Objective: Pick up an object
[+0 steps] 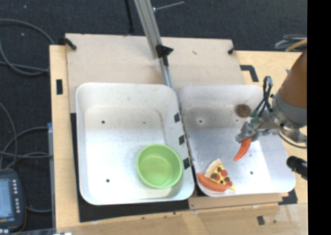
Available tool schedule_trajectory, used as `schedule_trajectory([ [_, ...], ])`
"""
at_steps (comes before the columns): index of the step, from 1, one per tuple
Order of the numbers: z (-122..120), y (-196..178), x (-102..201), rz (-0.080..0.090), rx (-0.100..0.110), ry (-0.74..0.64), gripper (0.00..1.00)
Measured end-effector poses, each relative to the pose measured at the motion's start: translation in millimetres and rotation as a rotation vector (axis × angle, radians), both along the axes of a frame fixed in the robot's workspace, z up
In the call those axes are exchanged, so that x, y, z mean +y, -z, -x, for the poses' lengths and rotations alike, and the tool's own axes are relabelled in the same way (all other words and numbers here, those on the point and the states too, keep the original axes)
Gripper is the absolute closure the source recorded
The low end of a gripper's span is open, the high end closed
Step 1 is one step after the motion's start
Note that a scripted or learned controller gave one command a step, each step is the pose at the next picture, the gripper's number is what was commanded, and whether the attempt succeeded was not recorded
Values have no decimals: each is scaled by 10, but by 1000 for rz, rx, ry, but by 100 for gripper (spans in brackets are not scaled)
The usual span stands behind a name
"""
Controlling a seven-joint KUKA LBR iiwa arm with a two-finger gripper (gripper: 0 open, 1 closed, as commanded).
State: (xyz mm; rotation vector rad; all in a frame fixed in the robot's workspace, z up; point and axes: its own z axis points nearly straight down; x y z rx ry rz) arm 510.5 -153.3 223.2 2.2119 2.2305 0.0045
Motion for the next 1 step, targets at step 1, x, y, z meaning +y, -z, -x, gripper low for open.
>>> schedule_trajectory([
  [1, -112, 75, 508, 1, 2, 1, 100],
])
